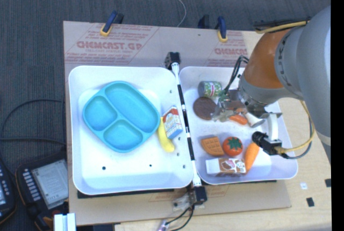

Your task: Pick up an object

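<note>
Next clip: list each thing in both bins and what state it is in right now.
Blue tray: flat in left bin, compartments bare.
Banana: lying beside the tray.
Small carton: lying against the banana.
Green can: on its side, right bin.
Brown disc: lying flat.
Tomato: upright, untouched.
Carrot: lying loose.
Hand: low in right bin, grip unclear.

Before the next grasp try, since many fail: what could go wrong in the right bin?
1. The end effector sits low among crowded items; the brown round piece and the green can might get knocked aside.
2. The small orange piece lies partly under the wrist, so a grasp may miss it.
3. The cable by the carrot could snag.
</note>
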{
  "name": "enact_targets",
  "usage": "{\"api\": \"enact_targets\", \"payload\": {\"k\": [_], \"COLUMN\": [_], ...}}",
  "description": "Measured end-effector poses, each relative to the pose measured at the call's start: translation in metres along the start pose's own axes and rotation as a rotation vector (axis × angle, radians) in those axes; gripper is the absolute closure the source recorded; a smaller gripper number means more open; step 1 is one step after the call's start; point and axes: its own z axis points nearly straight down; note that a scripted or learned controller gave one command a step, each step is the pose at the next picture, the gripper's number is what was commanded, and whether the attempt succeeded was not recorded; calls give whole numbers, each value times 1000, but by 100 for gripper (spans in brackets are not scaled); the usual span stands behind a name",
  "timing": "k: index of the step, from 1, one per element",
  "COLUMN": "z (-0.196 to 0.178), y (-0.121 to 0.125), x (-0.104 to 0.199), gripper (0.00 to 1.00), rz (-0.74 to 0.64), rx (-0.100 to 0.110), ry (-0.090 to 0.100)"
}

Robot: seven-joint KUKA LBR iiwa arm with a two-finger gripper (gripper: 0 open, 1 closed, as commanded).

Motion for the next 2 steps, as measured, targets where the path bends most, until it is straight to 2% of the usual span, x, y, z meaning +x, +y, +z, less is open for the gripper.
{"api": "enact_targets", "payload": {"k": [1, 2], "z": [0, 39], "y": [0, -43], "x": [0, 3], "gripper": [0, 0], "rz": [0, 0], "rx": [0, -2], "ry": [0, 5]}}
